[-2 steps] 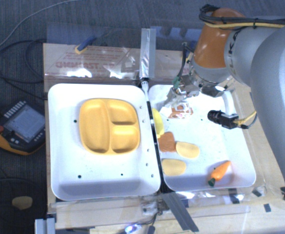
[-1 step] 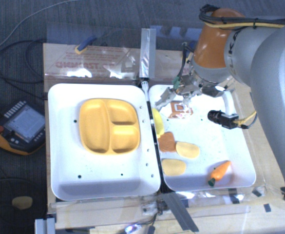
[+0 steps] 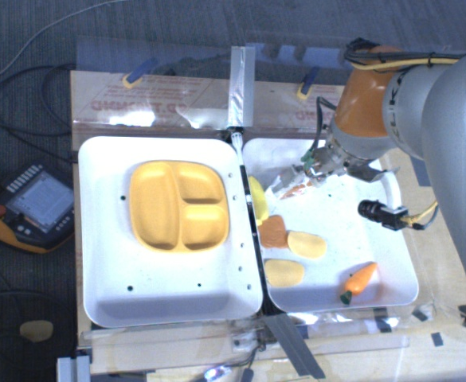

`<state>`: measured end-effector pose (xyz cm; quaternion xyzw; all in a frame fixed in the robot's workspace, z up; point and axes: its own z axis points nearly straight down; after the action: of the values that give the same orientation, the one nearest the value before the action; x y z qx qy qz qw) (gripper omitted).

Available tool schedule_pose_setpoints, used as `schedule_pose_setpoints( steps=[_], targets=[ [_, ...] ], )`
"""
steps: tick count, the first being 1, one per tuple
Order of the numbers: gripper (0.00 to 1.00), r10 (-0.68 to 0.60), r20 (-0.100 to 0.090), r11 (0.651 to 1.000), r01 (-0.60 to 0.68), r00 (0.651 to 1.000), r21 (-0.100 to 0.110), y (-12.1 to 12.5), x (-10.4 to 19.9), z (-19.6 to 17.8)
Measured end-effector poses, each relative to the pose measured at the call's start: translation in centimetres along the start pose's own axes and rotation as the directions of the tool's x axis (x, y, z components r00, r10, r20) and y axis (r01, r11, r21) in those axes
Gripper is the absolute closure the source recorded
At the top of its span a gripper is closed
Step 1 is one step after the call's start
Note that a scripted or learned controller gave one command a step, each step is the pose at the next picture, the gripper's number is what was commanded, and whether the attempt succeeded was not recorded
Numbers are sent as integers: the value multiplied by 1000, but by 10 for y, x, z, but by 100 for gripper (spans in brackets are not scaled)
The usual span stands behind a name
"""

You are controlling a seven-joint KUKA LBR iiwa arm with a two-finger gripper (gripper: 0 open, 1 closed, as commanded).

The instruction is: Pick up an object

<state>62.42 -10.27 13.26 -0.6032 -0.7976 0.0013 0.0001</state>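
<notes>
Above the right bin, the hand (grip state impossible to tell).

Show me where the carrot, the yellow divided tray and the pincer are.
carrot [image 3: 360, 280], camera view, middle of its orange body
yellow divided tray [image 3: 159, 205], camera view, floor of its large left compartment
pincer [image 3: 312, 168], camera view, at its tip
</notes>
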Motion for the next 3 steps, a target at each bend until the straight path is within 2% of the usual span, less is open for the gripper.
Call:
schedule_pose_setpoints(
  steps=[1,2,3],
  targets=[
    [0,-200,5,980,200,980,-8,-74,-12,44],
    [0,-69,4,998,69,998,-10,-9,-7,44],
    [100,-68,2,998,68,998,-9,-8,-8,34]
  ],
)
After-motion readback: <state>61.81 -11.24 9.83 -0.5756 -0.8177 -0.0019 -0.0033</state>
